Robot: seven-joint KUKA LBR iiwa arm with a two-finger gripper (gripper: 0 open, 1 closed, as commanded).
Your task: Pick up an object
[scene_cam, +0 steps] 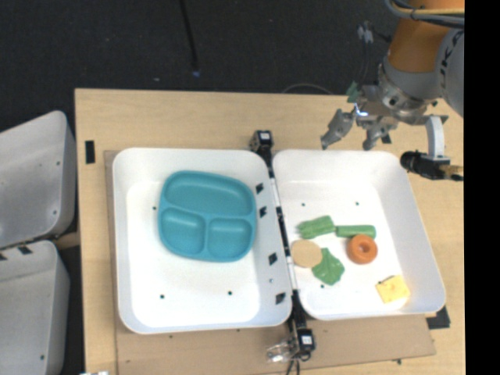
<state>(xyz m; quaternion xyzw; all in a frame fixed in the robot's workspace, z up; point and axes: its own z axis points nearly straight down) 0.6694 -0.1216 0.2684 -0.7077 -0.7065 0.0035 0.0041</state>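
The gripper [355, 137] hangs open and empty above the right bin's [391, 166] far rim. The toy food [340, 248] lies nearer the camera, probably well below it.

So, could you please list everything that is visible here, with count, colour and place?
bins: two, white, side by side on the bench
divided plate: one, teal, left bin
long pieces: two, green, right bin, middle
round disc: one, tan, right bin, near its left wall
lumpy piece: one, green, beside the disc
round piece: one, orange, right bin
block: one, yellow, right bin, front right corner
bench: one, light wood
gripper: one, grey, open, above the right bin's back edge, holding nothing
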